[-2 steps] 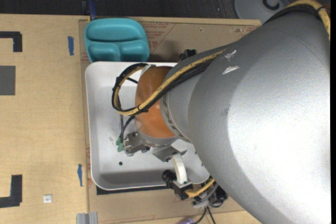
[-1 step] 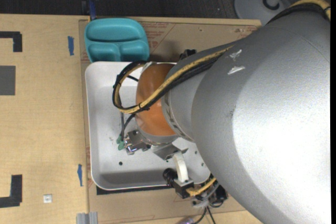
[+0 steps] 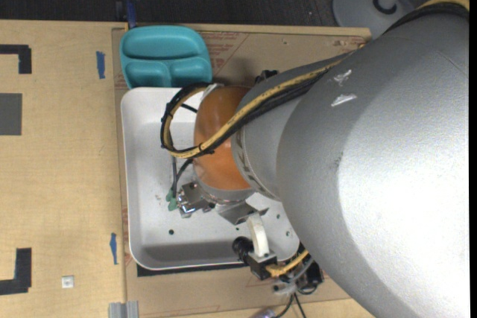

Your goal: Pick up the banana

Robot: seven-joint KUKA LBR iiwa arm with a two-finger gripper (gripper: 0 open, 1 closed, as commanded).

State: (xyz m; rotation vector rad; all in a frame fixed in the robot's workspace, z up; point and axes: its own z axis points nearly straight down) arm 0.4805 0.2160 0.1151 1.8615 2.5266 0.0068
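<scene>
Low over the white bin (image 3: 141, 160), left of centre in the frame: end effector (image 3: 188, 203), at the tip of the grey arm (image 3: 373, 160) reaching in from the right. Mostly hidden beneath the orange band (image 3: 220, 153) and wrist; only a bit of metal and a green speck poking out at its left side. Wide or narrow: cannot tell from this slant. Nothing seen held.

Looped over the band and out above the bin floor: a black and yellow cable (image 3: 175, 123). Just past the bin's upper rim, touching or nearly so: a teal tray (image 3: 165, 56). Brown worktop (image 3: 59, 160) all around, with a blue tape mark (image 3: 100, 63) near the bin's upper left corner.

Banana: place cannot be told. Bare white floor along the bin's left and lower parts, with nothing yellow and curved lying there. By judgement, either straight under the wrist or farther right beneath the arm's bulk. Hence no reading of its long axis, nor of which way it lies from the end effector.

Step in hand, by judgement: down at the bin floor for a grasp try, outcome unknown. Only 1 arm here, so no choice of nearer side. Main risk: closing on nothing and lifting bare.
</scene>
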